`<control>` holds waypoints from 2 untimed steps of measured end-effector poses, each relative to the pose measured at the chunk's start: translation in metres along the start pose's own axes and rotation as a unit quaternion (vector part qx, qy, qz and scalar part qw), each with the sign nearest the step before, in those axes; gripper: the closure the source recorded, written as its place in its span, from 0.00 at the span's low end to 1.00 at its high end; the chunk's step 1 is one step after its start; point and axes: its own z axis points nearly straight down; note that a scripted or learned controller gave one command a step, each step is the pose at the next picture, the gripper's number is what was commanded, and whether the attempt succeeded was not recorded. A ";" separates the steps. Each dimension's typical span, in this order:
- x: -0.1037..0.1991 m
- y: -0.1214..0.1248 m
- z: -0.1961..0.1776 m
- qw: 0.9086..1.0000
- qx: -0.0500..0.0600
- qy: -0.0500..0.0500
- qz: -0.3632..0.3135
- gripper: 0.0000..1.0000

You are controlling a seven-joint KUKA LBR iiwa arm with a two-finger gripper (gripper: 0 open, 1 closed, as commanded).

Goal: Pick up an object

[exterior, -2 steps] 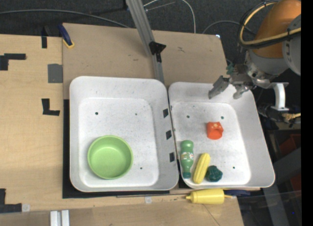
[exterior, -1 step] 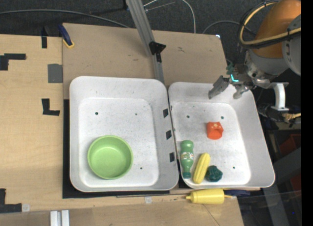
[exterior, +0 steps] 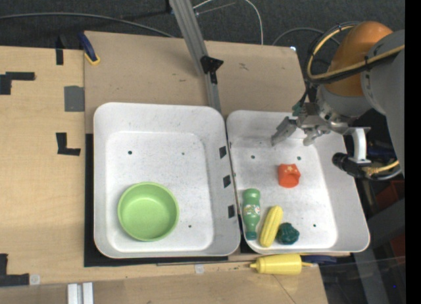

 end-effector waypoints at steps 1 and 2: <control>0.002 0.004 0.063 1.000 0.000 0.000 -0.001 0.00; 0.003 0.004 0.062 1.000 -0.002 0.000 0.000 0.00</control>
